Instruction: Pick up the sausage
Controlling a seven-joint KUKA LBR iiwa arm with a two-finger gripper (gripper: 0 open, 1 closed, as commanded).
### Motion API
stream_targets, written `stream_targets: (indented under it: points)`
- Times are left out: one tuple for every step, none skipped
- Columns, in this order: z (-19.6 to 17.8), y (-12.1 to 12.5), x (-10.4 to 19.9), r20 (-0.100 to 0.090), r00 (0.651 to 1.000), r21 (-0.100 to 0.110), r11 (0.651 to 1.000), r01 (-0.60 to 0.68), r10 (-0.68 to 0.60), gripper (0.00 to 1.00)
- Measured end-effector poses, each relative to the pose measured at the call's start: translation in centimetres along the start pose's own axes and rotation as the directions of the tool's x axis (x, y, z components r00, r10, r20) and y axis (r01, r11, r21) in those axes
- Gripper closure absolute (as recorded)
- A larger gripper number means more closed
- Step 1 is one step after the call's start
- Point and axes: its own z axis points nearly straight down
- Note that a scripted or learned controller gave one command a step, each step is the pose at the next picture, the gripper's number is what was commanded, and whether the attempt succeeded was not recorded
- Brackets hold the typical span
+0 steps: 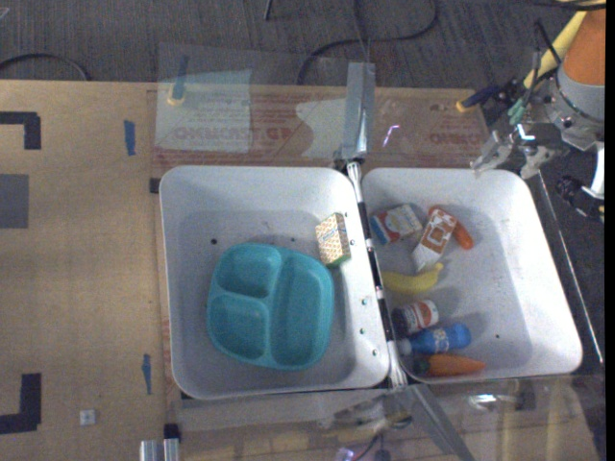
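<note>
Sausage [462,235] (right bin [548,286]) beside carton [434,239].

Setup sits on a light tan wooden tabletop [77,286], kinda plywood-looking, with black tape corner marks near its left edge [27,131] and a few short blue tape strips [129,137] stuck on it. Beyond the tabletop's far edge the floor is dark grey carpet [144,17], and black cables [394,8] loop across it. A clear plastic sheet [207,109] lies along the far edge over a reddish printed board [240,134], catching some glare. A grey metal bar [357,113] runs from the far edge down toward the middle. Lighting is soft and even, no hard shadows. Off the tabletop's right edge it goes dark.
</note>
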Motion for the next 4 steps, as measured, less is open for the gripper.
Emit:
stream_targets:
  points:
    - [12.4,-1.8,-2.1,0.002,1.0,-0.004,1.0,-0.015,0.015,0.0]
    - [12.8,-0.8,1.2,0.012,1.0,-0.036,0.999,-0.023,0.023,0.0]
    - [7.9,0.7,6.0,0.001,1.0,-0.002,1.0,-0.018,0.018,0.0]
    - [12.5,-0.8,2.9,0.001,1.0,-0.002,1.0,0.0,0.0,0.0]
